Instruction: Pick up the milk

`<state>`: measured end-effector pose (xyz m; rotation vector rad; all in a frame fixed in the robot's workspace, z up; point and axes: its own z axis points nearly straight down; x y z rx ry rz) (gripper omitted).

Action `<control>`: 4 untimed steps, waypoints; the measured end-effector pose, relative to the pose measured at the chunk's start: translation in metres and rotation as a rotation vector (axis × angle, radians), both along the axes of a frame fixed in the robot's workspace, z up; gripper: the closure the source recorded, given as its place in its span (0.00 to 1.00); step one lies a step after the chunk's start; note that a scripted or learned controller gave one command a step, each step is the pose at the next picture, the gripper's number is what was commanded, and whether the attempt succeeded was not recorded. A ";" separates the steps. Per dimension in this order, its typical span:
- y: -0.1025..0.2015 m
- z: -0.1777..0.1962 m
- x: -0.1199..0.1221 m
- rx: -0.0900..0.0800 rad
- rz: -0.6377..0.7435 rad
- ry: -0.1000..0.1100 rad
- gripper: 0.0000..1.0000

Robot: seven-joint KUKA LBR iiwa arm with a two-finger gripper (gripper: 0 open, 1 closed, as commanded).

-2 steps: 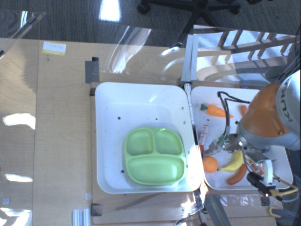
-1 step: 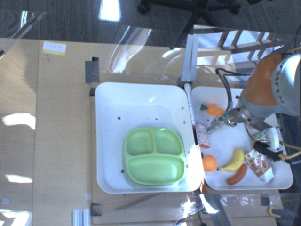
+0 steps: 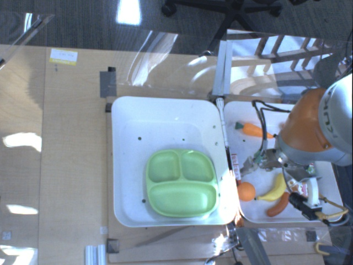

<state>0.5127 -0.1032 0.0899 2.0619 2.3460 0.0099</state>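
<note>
Camera view looks down on a wooden bench [image 3: 71,148] with two white bins side by side. The left bin [image 3: 165,115] holds a green divided plate [image 3: 181,182] with three compartments, lying in the near half of this bin, closer to its right wall.

The right bin [image 3: 247,145] holds several pieces of toy food. A carrot [image 3: 252,130] lies in its far left part, with the green end pointing left. An orange [image 3: 246,191] sits in the near left corner. Just to the right of it there is a banana [image 3: 274,191], and a red-brown sausage [image 3: 277,205] lies just beside the banana on its near side.

The milk carton [image 3: 234,166] seems to be the small white object with red print that lies against the left wall of the right bin, between the carrot and the orange - it is small and partly in glare, so I am not fully sure.

The arm [image 3: 309,126], grey with an orange band, reaches in from the right over the right bin. Its gripper [image 3: 258,162] is low in the middle of this bin, pointing left, just to the right of the milk carton and on the far side of the banana. Whether the gripper is spread or closed I cannot tell - the metal parts are blurred together. I see nothing held in it.

Beyond the bench, on the far side, the base of an office chair [image 3: 237,4] stands on the dark carpet.
</note>
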 end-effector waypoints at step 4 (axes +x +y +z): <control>-0.060 0.107 0.059 0.006 -0.134 0.010 0.00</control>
